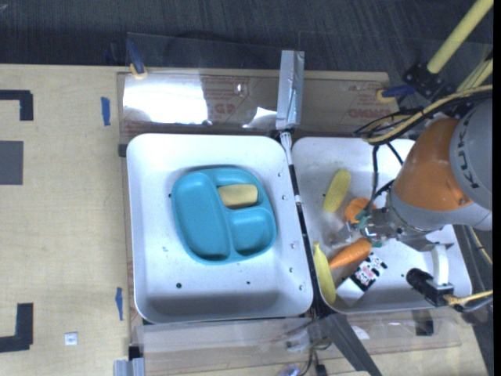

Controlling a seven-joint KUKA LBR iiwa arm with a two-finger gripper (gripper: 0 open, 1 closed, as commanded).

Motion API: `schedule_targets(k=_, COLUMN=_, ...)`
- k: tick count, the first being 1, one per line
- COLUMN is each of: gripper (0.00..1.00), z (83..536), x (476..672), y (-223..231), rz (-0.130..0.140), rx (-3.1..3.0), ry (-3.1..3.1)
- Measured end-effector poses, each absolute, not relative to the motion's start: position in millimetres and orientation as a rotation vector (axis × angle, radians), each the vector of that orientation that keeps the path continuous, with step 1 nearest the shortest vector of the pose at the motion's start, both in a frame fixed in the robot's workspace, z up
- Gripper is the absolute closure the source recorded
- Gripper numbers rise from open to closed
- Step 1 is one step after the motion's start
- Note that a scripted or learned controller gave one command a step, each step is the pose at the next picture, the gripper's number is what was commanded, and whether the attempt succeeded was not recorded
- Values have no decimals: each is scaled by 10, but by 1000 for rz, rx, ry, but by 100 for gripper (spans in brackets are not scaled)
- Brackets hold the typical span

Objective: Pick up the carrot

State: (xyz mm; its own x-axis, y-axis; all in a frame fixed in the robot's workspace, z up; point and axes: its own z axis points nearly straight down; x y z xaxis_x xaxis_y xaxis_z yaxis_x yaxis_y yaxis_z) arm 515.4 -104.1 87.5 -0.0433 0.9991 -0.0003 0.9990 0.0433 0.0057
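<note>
The orange carrot lies at a slant near the front of the right bin, its thick end towards the right. My gripper hangs just above and behind that thick end, at the end of the grey arm with its orange band. Nothing visibly sits in the gripper. A small orange piece lies just left of the gripper.
A yellow corn cob lies at the back of the right bin and a banana along its left wall. A black-and-white item sits right of the carrot. The left bin holds a blue divided plate with a yellow piece.
</note>
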Motion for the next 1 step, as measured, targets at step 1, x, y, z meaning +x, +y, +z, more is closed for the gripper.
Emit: schedule_targets(k=1, gripper=100, z=988, x=5171, y=-1050, rz=11, rx=2169, ry=2260)
